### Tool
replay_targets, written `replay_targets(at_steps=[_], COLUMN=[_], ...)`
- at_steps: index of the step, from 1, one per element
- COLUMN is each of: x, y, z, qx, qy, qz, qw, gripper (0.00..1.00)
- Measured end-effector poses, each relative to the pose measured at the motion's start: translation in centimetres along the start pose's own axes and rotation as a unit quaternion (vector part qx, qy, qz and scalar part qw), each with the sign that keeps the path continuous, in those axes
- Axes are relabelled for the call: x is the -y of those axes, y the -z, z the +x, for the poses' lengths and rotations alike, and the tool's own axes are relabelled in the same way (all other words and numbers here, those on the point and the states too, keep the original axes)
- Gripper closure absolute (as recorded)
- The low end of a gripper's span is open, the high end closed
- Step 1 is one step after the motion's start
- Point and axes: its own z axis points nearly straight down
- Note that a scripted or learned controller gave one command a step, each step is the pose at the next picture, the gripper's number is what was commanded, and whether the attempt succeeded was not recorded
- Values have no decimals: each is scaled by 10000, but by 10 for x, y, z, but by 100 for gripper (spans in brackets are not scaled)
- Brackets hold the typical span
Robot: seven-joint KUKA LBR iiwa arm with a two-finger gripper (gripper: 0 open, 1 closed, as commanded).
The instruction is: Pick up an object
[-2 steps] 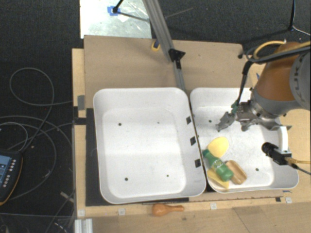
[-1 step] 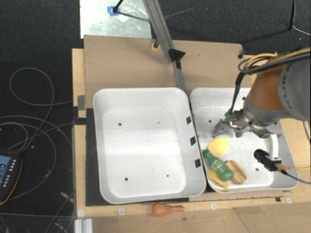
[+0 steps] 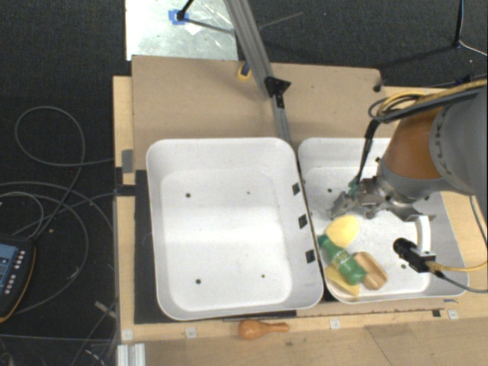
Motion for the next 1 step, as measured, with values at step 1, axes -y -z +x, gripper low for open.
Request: replay_targets(at_steps=[1], x=[-1], y=[12], z=[0], qx=[-4], qy=[-3], qz=[-15], qw=[10000], gripper=[100])
